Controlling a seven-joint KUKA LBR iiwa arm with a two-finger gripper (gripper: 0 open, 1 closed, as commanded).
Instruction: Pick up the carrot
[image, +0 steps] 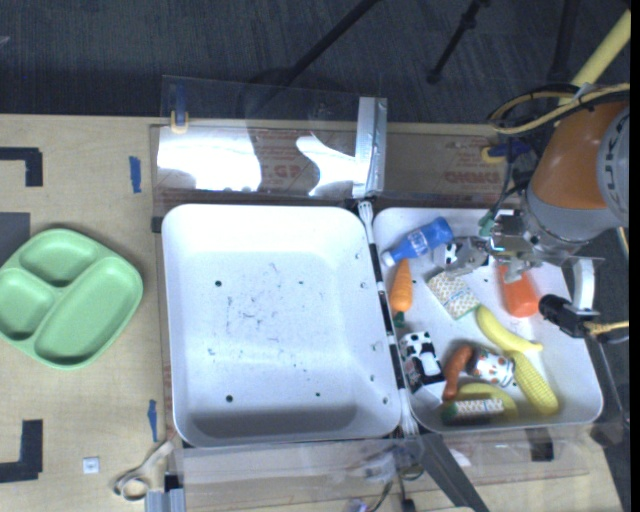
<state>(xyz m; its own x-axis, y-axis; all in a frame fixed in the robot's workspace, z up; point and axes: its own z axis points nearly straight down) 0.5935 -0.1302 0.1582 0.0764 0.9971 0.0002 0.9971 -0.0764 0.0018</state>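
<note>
The small orange carrot (401, 288) lies against the right white bin's (590, 395) left wall. The gripper (497, 252) hovers right of it (open or closed, I cannot tell); centre above it, then descend.

**Carrot at left wall of right bin; arm above its far side**

The carrot (401, 288) lies against the right bin's (580, 400) left wall, below a blue bottle (420, 241). The hand (497, 248) hangs over the bin's upper middle. A banana (505, 333) and corn cob (534, 380) lie lower right. A green divided plate (66, 297) rests on the tabletop (80, 420).
</note>
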